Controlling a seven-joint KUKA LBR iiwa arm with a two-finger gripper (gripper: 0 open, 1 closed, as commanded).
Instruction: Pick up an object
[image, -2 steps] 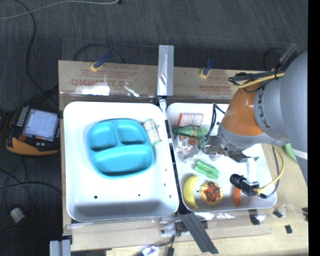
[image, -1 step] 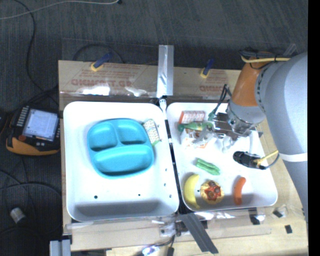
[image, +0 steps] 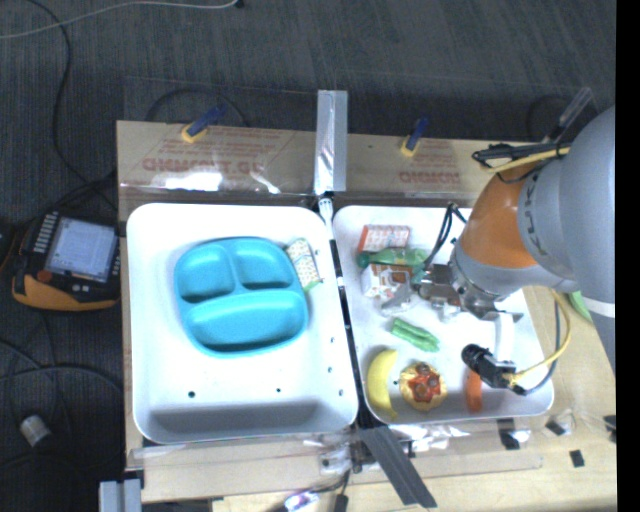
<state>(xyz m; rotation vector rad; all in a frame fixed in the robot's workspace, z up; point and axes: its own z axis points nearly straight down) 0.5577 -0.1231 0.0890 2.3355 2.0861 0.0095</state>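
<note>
Currently the tool (image: 425, 285) is seen low in the right bin (image: 535, 400), at its upper middle, with the orange-banded arm (image: 530, 230) coming in from the right. Whether the tool is released or clenched cannot be told; its tip is hidden among clutter and dark cabling. Nothing can be confirmed as grasped.

Just beside the tool, a crumpled white-and-green wrapper (image: 385, 275) is seen, touching or nearly touching it. A red-and-white packet (image: 385, 238) lies just above that, near the bin's top edge. A green pea pod (image: 413, 333) lies just below the tool, apart from it. Further down, a yellow banana (image: 381, 380) and a red-yellow apple-like fruit (image: 423, 386) sit side by side, touching, at the bin's lower edge. An orange carrot-like piece (image: 474, 392) is near them, partly under a black cable connector.

The left bin (image: 150, 330) carries a blue divided plate (image: 240, 293), with a small green-and-white packet (image: 303, 262) at its upper right edge. Both bins rest on the counter (image: 140, 150).

Step judged: approach or grasp attempt over the wrapper; lift not yet done. The target is taken to be the wrapper, though that is a guess. The next move calls for a firm closure on one item only, then a straight lift clear of the neighbouring packet and pea pod. A slip is likely on the crinkled wrapper.
</note>
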